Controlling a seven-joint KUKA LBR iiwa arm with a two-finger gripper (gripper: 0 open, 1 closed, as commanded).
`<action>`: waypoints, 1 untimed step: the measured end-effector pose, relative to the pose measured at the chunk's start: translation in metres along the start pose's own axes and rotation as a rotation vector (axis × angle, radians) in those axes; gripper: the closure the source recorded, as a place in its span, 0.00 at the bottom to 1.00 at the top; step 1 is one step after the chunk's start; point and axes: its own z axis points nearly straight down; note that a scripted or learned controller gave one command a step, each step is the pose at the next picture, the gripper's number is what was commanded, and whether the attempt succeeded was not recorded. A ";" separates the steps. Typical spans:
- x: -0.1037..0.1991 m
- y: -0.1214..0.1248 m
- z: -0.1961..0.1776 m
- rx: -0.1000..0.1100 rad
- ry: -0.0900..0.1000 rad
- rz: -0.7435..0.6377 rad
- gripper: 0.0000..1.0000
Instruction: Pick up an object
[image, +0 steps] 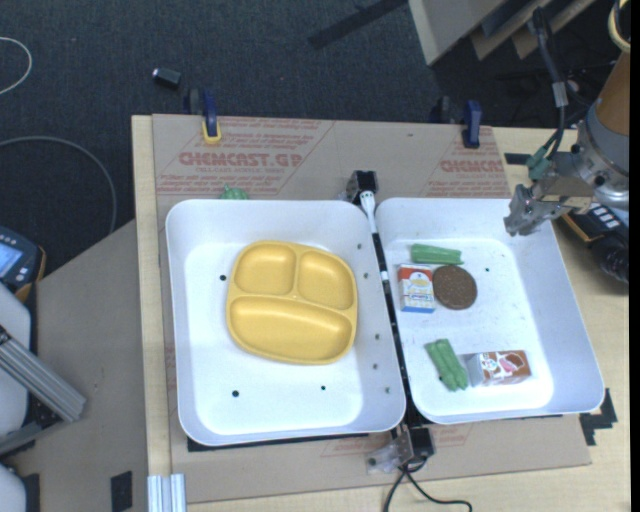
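two shallow white bins sit side by side on a cardboard sheet (300, 150) printed with red lettering, held to the bench by two blue clamps (210, 112) at its far edge. dark carpet (150, 40) lies beyond. the left bin (190, 300) holds a yellow divided plate (292, 302). the right bin (560, 330) holds a green bean pod (435, 254), a small carton (417, 288), a brown round cookie (456, 287), a second green pod (447, 363) and a wrapped snack packet (497, 367). the gripper (524, 218) hovers over the right bin's far right rim, holding nothing visible; its finger state cannot be told.
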 end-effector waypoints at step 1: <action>0.054 -0.034 0.065 0.022 0.003 0.004 1.00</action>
